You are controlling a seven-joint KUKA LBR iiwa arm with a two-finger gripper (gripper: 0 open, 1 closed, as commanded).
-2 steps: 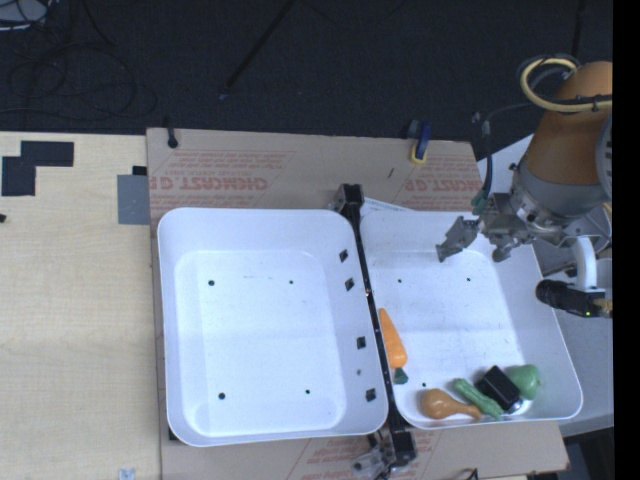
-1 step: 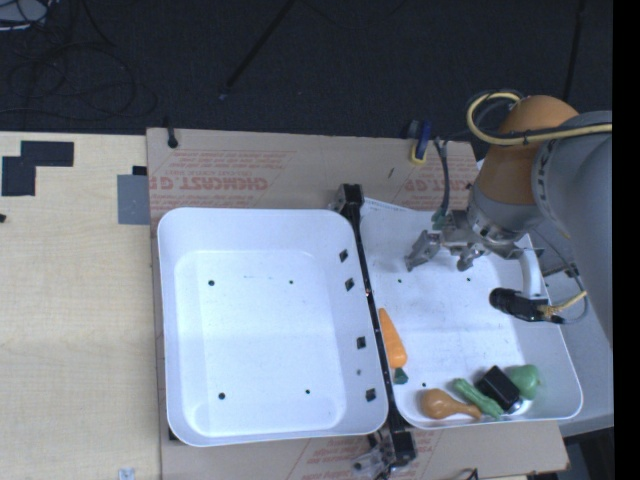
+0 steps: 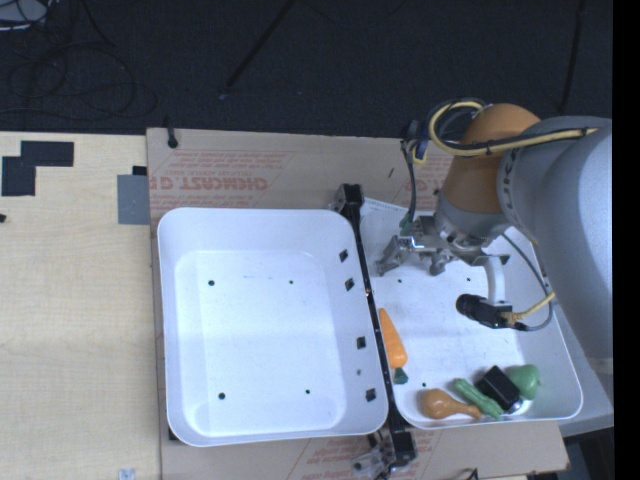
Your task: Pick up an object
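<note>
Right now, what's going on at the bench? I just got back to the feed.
The arm reaches in from the right and has its gripper low over the upper part of the right bin, with nothing seen between its fingers. The objects lie apart from it along that bin's lower end: an orange carrot-like piece by the divider, a tan piece, a green piece, a black block and a green rounded piece. The left bin sits beside it. No pick has happened yet.
</note>
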